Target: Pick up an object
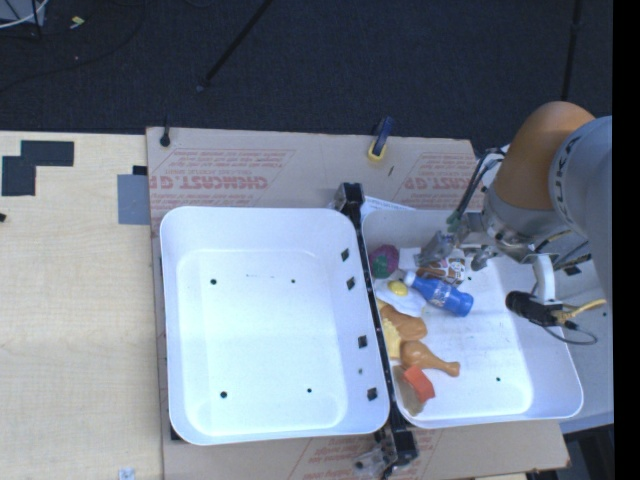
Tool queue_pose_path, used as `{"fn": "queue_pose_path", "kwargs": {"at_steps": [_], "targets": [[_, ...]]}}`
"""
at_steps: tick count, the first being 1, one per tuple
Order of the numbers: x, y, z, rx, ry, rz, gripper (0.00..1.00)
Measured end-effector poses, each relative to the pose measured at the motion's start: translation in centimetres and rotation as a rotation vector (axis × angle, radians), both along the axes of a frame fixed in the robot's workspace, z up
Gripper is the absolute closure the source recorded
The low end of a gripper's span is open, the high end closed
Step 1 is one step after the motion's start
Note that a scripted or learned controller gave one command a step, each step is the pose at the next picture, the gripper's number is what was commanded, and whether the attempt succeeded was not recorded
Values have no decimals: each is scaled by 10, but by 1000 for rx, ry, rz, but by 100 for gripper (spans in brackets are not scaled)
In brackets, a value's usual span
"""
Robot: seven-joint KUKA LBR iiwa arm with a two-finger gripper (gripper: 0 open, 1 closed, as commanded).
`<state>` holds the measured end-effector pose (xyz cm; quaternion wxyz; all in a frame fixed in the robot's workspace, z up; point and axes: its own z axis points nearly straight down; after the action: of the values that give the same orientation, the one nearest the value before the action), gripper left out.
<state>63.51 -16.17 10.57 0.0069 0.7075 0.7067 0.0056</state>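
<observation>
The right bin [540, 388] holds several small objects along its left side. A blue bottle with a yellow cap [438, 293] lies near the middle. A purple and green ball [383, 260] rests at the upper left. A tan toy chicken leg [415, 343] and an orange-red piece [417, 385] lie lower down. My gripper [440, 264] reaches in from the right and hangs low just above the bottle's upper side. A small brown and white item shows at its tip.
The left bin [190, 268] lies beside the right one, with a black divider bar [365, 308] between them. A blue and yellow clamp [379, 140] sits on the cardboard behind. A black cable end [535, 308] hangs over the right bin's right part.
</observation>
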Motion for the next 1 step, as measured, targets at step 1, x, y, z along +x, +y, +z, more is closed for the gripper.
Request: {"fn": "queue_pose_path", "kwargs": {"at_steps": [1], "targets": [[-6, 16, -1, 4, -1, 1, 0]]}}
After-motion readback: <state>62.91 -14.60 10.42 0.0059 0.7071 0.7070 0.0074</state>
